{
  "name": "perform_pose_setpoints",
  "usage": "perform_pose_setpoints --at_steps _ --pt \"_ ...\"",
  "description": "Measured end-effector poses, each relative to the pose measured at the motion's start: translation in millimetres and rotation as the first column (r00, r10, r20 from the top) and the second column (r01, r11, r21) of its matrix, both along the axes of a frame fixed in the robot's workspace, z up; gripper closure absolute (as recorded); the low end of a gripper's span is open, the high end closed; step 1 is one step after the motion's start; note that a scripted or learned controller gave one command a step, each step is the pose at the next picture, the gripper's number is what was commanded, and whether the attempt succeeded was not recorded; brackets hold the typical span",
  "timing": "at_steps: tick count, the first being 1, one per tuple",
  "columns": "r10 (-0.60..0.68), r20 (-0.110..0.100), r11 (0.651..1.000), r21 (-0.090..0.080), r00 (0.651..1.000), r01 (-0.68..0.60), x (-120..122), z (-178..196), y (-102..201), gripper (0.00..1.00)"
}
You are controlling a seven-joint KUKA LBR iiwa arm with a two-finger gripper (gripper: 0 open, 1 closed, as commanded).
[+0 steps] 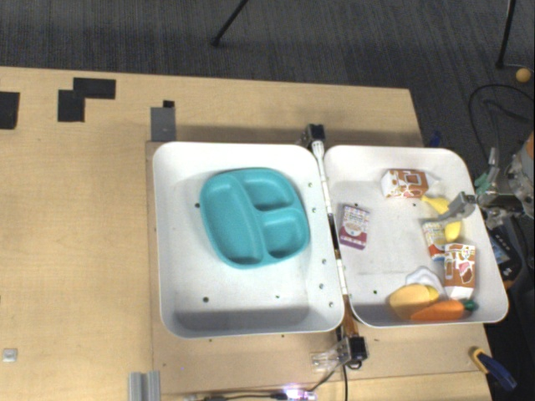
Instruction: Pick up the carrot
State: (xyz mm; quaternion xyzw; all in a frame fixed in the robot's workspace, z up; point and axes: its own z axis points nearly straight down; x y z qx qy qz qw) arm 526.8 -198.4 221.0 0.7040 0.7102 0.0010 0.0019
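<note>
One carrot [436, 311], two bins [167, 224], one teal plate [251, 215].

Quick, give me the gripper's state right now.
Gripper: at the right bin's right side, far from the carrot at the near edge; open or closed cannot be told.

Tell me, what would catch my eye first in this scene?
Probably the teal divided plate, alone in the left white bin. Next, the clutter in the right bin: small packets and yellow toy food, with the orange carrot lying at its near edge. The robot's hand reaches in from the right.
</note>
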Motion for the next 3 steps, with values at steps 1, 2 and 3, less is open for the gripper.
perform_pose_setpoints --at_steps 1,2,3 --pt "-0.106 -0.002 0.994 0.003 0.994 0.106 -25.8 19.4 37.1 0.00" --pt "0.228 0.000 0.974 0.001 0.974 -0.228 -37.9 32.3 100.2 0.00" --pt "0.376 -0.004 0.927 0.002 0.927 -0.376 -39.8 -70.9 105.5 0.00"
